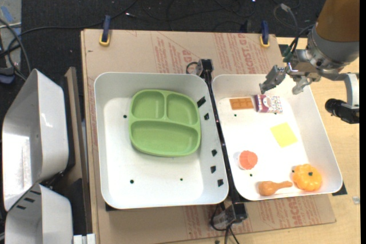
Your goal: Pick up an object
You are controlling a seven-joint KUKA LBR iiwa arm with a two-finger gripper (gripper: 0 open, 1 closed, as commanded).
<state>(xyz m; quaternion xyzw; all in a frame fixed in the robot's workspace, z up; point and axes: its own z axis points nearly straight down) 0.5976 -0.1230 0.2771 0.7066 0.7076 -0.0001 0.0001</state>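
The fingers (271, 82) are spread open with nothing between them, and the gripper (285, 82) hangs over the far edge of the right bin (320, 140). Just below it lies a small purple-and-white packet (268, 104), touching an orange waffle-like square (241, 103) on its left. Nearer the middle sits a yellow square (283, 135), then a round orange-red disc (247, 160). At the near edge rest an orange pumpkin (306, 177) and an orange drumstick shape (273, 186). The left bin (114, 180) holds a green divided plate (165, 123). Both bins sit on the counter (148, 48).
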